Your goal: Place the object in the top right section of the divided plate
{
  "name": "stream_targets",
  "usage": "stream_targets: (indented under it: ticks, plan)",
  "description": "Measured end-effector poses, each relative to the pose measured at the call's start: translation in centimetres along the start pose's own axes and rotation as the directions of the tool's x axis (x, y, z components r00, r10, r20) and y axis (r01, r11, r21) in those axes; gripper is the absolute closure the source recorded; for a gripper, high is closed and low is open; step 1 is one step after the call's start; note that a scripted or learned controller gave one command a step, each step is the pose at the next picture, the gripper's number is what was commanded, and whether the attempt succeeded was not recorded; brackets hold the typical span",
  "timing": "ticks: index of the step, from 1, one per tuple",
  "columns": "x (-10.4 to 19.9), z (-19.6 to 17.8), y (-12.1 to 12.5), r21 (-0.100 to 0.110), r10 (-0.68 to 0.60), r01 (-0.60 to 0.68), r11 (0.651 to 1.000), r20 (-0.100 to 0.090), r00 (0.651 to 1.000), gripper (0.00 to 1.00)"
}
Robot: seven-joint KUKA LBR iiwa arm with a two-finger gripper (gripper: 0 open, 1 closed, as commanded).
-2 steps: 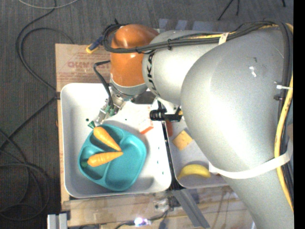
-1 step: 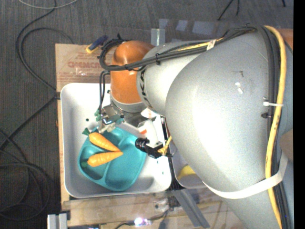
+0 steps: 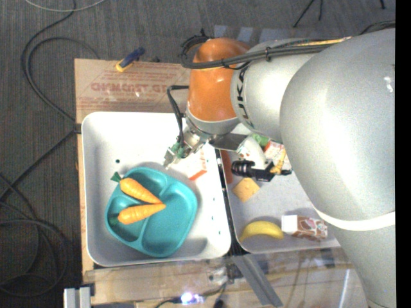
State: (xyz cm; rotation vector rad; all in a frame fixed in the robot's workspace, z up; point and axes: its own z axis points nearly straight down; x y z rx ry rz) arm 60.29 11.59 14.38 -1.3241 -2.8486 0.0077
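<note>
A teal divided plate rests in the left white bin. Two orange carrots lie on it. One carrot slants across the plate's upper left part. The other carrot lies just below it, pointing toward the plate's middle. My gripper hangs just above the plate's upper right rim, under the orange wrist band. A greenish part shows at its tip. I cannot make out anything held there.
A small orange-and-white scrap lies in the left bin beside the plate. The right bin holds a banana, a tan block, a black marker and a wrapped packet. The arm's bulk covers much of the right bin.
</note>
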Motion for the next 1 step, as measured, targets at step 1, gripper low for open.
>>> stream_targets:
  ticks: [1]
  plan:
    - [5.42,-9.51,3.47,-0.003,-0.199,0.199,0.980,0.001,0.980,1.00]
